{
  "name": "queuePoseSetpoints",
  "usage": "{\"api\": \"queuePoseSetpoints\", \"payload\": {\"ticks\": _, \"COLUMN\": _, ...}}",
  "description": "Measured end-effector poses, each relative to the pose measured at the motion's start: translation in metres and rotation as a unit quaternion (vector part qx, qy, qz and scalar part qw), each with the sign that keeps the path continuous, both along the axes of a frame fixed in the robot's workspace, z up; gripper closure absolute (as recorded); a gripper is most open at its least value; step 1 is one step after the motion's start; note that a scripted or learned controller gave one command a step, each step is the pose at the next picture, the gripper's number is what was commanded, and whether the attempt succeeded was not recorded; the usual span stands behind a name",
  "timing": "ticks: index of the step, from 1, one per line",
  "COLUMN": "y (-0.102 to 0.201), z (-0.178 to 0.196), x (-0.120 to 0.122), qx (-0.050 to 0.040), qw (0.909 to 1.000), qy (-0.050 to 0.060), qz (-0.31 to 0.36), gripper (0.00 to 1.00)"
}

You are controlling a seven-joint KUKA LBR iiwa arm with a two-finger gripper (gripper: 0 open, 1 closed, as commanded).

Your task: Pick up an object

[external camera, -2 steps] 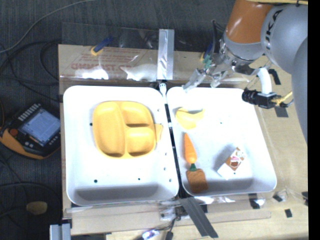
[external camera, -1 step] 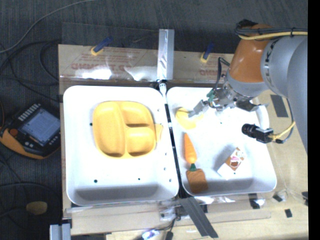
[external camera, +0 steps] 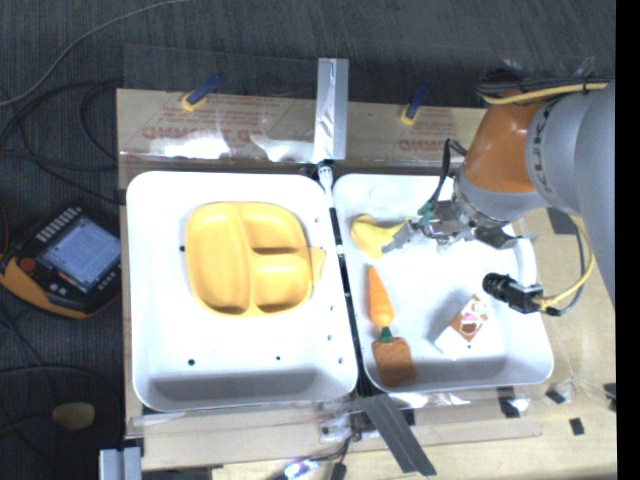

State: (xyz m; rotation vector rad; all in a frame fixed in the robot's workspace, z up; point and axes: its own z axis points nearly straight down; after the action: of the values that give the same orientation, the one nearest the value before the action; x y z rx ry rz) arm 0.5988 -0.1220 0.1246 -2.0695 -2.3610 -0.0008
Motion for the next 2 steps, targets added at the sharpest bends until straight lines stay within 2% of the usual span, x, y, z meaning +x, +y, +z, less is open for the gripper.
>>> {"api": "queuePoseSetpoints", "payload": {"ticks": 1, "y": 0.023, "z": -0.036, "x": -0.085, "qx": -0.0017, "qw": 0.9987, "qy": -0.005, "qz": -0.050, "gripper": 0.00}}
{"api": "queuePoseSetpoints", "payload": {"ticks": 2, "y": 0.001, "z": 0.039, "x": -0.066, "qx": -0.0001, "qw": 0.9992, "qy": 0.000, "qz": 0.040, "gripper": 0.00}}
